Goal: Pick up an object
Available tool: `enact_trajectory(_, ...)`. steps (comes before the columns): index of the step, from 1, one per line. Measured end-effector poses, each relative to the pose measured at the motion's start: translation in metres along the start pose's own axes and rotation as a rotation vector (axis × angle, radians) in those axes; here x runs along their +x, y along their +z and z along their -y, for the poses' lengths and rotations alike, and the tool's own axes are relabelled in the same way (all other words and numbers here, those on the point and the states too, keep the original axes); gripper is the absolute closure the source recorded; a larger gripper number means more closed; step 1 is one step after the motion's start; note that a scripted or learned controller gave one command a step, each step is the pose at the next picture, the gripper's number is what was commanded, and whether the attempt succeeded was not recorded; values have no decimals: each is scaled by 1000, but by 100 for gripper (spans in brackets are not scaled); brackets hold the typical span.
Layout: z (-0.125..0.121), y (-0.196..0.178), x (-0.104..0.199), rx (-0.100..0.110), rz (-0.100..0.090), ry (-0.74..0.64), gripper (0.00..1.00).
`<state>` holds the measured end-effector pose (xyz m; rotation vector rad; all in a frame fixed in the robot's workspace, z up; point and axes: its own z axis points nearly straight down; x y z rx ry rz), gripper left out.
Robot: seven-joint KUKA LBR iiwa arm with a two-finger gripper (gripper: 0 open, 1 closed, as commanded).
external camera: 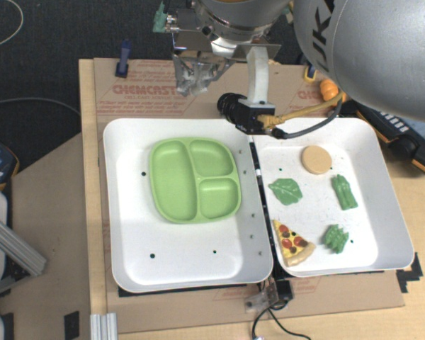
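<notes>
Although I cannot tell how the jaws stand, the round cookie (pixel 316 159), just right of the green divided plate (pixel 195 180), looks light, stiff and flat; grip its edges.

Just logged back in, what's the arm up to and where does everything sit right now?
The gripper hangs above the cardboard behind the left bin, with nothing between its fingers. That bin has a green divided plate. The right bin has five toy foods: a round cookie, a leaf, two green vegetable pieces and a pizza slice. No pick has happened yet.
</notes>
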<state>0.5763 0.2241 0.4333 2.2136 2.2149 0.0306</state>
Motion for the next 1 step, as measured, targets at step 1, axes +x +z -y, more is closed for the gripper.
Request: enact_trajectory(1,37,27,-76,26,9,8,100)
